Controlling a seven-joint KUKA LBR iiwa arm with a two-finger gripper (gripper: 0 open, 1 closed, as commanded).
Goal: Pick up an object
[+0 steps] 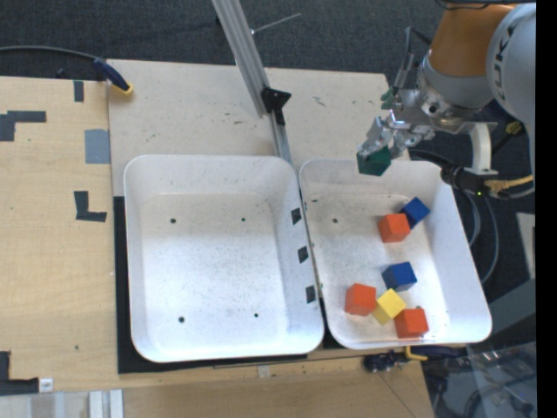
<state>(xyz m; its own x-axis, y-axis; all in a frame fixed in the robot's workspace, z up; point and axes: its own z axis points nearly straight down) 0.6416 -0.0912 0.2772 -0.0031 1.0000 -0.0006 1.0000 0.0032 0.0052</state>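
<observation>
Arm (pixel 487 33) reaches in from right, end effector (pixel 379 151) pinching a green block (pixel 375 161) above right bin's (pixel 459 259) far rim. Tan table (pixel 52 233), dark floor.

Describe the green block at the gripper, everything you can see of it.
The green block is a small dark green cube, matte, possibly foam or painted wood. It sits at the tip of the gripper, apparently between its fingers, tilted so one corner points down. It appears to hang above the back rim of the right bin, apart from the orange, blue and yellow blocks lying in that bin. Its upper part is hidden by the gripper; only the gripper appears to touch it.
</observation>
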